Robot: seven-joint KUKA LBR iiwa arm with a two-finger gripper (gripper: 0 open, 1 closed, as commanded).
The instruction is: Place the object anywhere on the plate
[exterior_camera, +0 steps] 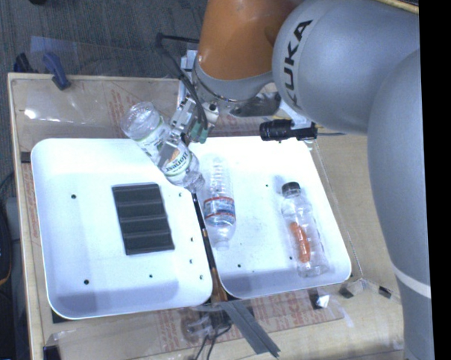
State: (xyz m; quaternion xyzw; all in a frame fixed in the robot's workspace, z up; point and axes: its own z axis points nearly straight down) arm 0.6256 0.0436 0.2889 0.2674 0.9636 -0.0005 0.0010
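1. Clear plastic water bottle with a green-and-white label (163, 145) is the task's object: it hangs tilted above the back edge of the left bin, at the tip of the pincer (187, 132).
2. Pincer state: its fingers sit against the bottle's lower end near the label, and they appear clamped on it.
3. Bottle axis: it runs diagonally, one end pointing up-left and the labelled end down-right toward the pincer.
4. Dark ribbed rectangular plate (143, 218) lies flat in the left white bin (61, 168), forward and slightly left of the bottle; I judge the coming move to be a short carry that way.
5. Right white bin (263, 274) holds a red-labelled clear bottle (218, 206) and an orange-filled clear bottle (301, 228).
6. Counter (95, 99) carries both bins.
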